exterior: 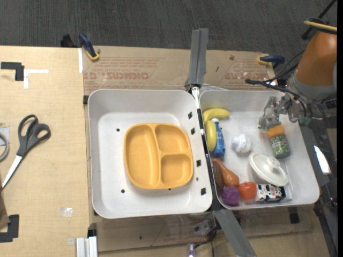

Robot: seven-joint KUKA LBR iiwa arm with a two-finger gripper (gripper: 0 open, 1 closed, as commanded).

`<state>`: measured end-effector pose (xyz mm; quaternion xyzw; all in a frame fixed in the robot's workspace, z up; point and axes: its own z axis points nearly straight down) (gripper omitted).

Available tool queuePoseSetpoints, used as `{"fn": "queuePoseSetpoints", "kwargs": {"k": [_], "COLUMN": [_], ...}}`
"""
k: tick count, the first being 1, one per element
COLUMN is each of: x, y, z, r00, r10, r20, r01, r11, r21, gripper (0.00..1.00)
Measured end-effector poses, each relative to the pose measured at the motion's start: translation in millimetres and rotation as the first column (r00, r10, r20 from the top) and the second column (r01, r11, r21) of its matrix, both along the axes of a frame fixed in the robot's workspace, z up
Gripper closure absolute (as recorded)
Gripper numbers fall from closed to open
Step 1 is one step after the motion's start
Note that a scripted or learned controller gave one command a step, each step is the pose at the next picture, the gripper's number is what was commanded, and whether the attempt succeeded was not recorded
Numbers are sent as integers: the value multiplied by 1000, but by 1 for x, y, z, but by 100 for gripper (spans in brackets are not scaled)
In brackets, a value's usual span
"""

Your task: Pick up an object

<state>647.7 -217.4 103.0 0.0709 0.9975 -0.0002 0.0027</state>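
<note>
My gripper [269, 116] hangs over the back right part of the right bin [308, 197]. Just in front of it and slightly right lies a small green bottle with an orange cap [278, 142]; whether the two touch is unclear. Further left in that bin are a yellow banana [216, 113], a blue and yellow item [215, 139] and a crumpled white lump [241, 142]. A white round lid [267, 168] sits in the middle, with a brown pear-shaped piece [225, 173], a purple ball [231, 196], a red tomato [247, 190] and a black and white box [270, 193] along the front.
The left bin [102, 143] holds a yellow divided plate [159, 155]. A grey bar [198, 58] runs back from the seam between the bins. Scissors [25, 139] lie on the wooden bench at the far left. Cables trail behind the arm at the right.
</note>
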Motion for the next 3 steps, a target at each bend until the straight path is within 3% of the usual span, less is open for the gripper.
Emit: {"fn": "queuePoseSetpoints", "kwargs": {"k": [1,2,3], "x": [0,-51,-49], "y": [0,-3,-3], "z": [0,-10,1], "r00": [1000,999,999], "r10": [0,-44,-42], "r20": [0,0,5], "r01": [0,44,42], "r11": [1000,999,999], "r21": [0,1,0], "gripper": [0,0,100]}}
